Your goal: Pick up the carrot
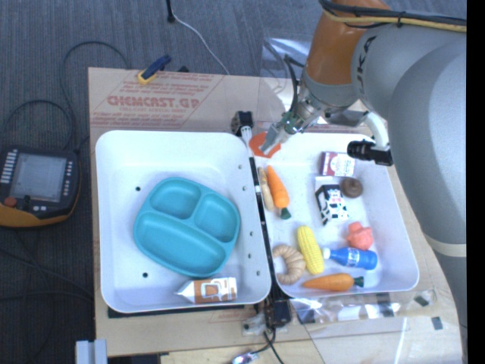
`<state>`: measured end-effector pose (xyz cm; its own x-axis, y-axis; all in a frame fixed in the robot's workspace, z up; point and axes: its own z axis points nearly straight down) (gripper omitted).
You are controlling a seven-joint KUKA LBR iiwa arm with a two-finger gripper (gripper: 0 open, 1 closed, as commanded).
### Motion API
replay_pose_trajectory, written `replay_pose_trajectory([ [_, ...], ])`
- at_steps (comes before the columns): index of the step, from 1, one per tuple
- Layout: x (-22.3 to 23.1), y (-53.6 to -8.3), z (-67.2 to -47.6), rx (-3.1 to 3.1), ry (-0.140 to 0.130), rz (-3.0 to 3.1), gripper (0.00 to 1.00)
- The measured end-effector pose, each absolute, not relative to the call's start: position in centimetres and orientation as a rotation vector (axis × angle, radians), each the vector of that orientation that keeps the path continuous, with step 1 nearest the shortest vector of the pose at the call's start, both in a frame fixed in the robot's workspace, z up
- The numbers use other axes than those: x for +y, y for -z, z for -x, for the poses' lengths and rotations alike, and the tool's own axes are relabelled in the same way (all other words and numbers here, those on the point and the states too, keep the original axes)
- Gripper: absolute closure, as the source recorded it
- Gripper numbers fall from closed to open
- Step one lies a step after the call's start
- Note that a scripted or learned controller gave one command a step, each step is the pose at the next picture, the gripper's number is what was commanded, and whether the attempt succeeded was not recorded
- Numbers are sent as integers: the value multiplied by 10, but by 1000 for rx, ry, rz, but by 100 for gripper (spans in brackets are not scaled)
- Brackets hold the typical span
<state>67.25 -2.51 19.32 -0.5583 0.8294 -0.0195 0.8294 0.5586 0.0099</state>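
Left bin (114,203): a blue divided plate (187,226) with a small carton (210,289) lying at the near wall. Right bin (394,226): one carrot (276,190) lies far-left beside the dividing wall, a second carrot (329,282) near the front wall (green tip pointing right); between them, a corn cob (309,249) and a blue bottle (352,258). The gripper (267,144) hangs over the bin's far-left corner, above the first carrot; whether it is released or clenched cannot be told.

Your arm reaches in from the upper right, orange band up top, pincer (274,138) angled down-left near top centre.
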Motion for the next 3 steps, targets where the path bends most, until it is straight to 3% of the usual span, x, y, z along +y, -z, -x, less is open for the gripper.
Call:
replay_pose_trajectory([
  [1,-23,-185,-669,2768,4,-1475,0],
  [2,-41,-183,-585,2654,5,-1681,0],
  [3,-41,-183,-585,2654,6,-1681,0],
])
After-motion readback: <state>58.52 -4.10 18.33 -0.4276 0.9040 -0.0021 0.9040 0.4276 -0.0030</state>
